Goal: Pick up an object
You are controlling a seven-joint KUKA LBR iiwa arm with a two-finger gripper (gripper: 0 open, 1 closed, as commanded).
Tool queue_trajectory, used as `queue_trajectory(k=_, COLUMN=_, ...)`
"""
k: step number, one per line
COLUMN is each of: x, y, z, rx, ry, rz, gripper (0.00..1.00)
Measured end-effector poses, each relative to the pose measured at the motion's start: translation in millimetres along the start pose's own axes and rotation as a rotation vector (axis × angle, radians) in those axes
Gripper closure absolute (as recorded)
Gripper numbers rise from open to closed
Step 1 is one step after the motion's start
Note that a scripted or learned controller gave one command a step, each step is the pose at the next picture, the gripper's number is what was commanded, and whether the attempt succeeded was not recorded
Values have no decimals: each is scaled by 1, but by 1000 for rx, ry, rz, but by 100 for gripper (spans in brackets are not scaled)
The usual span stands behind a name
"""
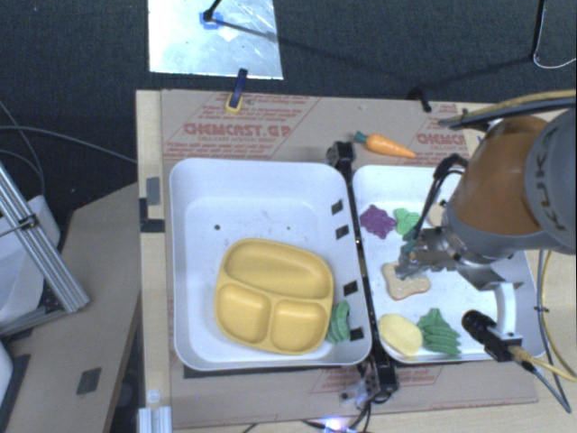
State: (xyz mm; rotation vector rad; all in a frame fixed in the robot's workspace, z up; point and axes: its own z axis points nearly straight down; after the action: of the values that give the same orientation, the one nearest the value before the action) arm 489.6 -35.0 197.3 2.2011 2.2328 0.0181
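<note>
the gripper (413,264) hangs low in the right bin (379,180), at the frame's centre right, just over the tan bone-shaped toy (407,286), so it should descend straight and centred across the toy's narrow middle before squeezing.

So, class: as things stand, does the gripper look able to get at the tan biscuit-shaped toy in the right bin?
Probably yes. The gripper hangs right over the tan biscuit-shaped toy, which lies flat in the right bin. The purple toy and yellow toy lie apart from it, so nothing seems to block the way.
</note>
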Motion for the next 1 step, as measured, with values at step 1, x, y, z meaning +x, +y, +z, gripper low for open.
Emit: queue_trajectory(k=1, x=86, y=32, z=14, rx=9, ry=-2, rz=1, gripper=100)
